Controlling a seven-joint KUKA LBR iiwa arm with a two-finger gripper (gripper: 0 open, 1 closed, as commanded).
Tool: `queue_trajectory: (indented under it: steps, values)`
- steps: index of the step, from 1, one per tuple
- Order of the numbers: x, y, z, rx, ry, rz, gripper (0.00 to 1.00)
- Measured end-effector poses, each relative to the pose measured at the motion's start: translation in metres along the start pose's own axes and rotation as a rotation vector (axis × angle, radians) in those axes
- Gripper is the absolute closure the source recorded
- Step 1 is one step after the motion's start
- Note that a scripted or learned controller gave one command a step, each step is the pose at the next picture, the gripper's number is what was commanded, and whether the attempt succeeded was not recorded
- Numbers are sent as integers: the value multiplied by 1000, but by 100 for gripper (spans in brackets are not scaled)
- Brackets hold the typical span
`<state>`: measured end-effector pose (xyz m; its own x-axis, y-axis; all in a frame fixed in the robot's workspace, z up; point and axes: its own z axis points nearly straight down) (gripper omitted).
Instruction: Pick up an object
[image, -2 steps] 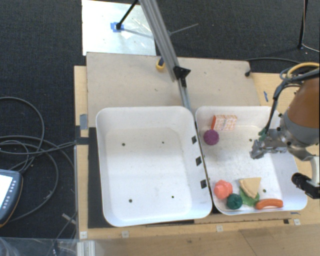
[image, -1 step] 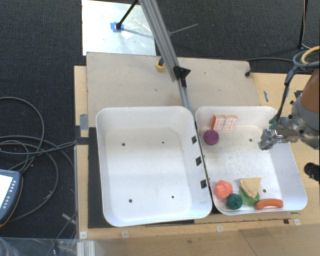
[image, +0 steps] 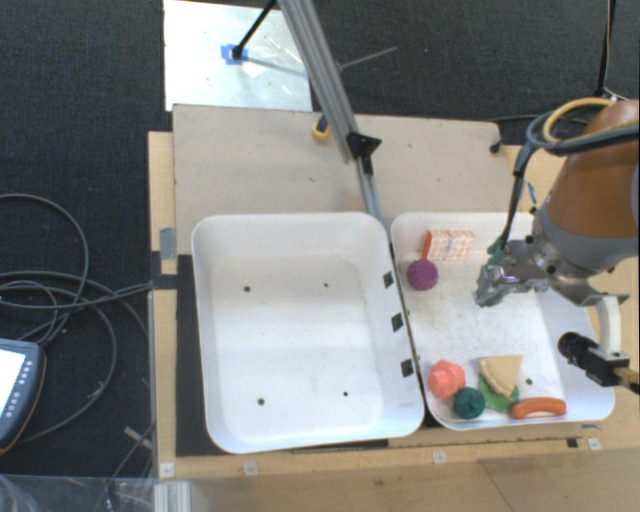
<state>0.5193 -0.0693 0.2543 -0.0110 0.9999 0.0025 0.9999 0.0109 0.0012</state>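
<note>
- The bench (image: 250, 160) is a pale board set on dark carpet, with loose cables and a screen at its left and a grey pole slanting in from the far edge; two shallow white bins sit on it side by side.
- The left bin (image: 215, 250) takes up the bench's middle.
- The right bin (image: 600, 405) carries every object. Along its near edge lie an orange ball (image: 446, 378), a dark green ball (image: 468, 402), a tan wedge (image: 501, 374) resting on something green, and a red sausage-shaped piece (image: 540, 407) at the near right corner.
- These look like small toy foods: light, probably soft or hollow plastic, smooth enough to slip. They crowd together and touch, so a clean pinch there seems hard.
- Farther in, near the bin's left wall, sits a purple ball (image: 422, 274), with an orange-and-white block (image: 448, 244) just beyond it at the far edge.
- The purple ball stands a little apart from the block, so it looks the easiest take: close across its middle, since a round, slick body may roll or squirt out.
- The gripper (image: 492, 287) hangs over the bin's middle, right of the purple ball and apart from it; I cannot tell how its fingers stand, and nothing shows between them.
</note>
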Motion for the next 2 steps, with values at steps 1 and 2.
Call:
queue_trajectory:
  steps: [1, 2]
  values:
    - [61, 2, 6, 0, 0, -1, 100]
    - [120, 10, 6, -1, 1, -1, 100]
